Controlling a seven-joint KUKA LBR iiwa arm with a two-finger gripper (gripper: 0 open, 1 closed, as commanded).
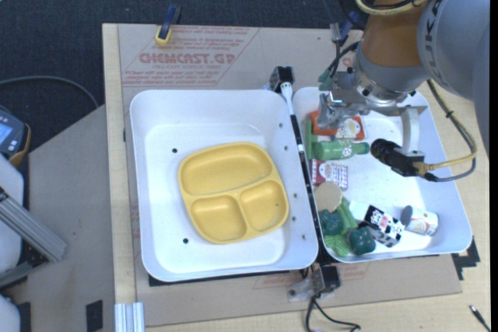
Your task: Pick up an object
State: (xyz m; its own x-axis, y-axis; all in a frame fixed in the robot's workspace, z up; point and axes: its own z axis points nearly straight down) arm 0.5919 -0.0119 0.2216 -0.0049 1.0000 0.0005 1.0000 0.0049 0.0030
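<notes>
My gripper (336,111) hangs low over the back left of the right bin (447,190), below the orange wrist band. It sits right above a red and white packet (348,128) and a green bottle (334,149) lying on its side. Further toward the front of the same bin lie a tan round piece (329,197), dark green toy vegetables (346,233), a black and white cow-pattern toy (383,223) and a small white cup (422,224). A red and white card (320,173) rests against the bin's left wall.
The left bin (148,167) holds a yellow three-compartment tray (231,190). A black cable part (397,157) dangles from the arm over the right bin. A black clip (282,78) sits at the back between the bins; a yellow and blue clamp (166,27) is on the cardboard.
</notes>
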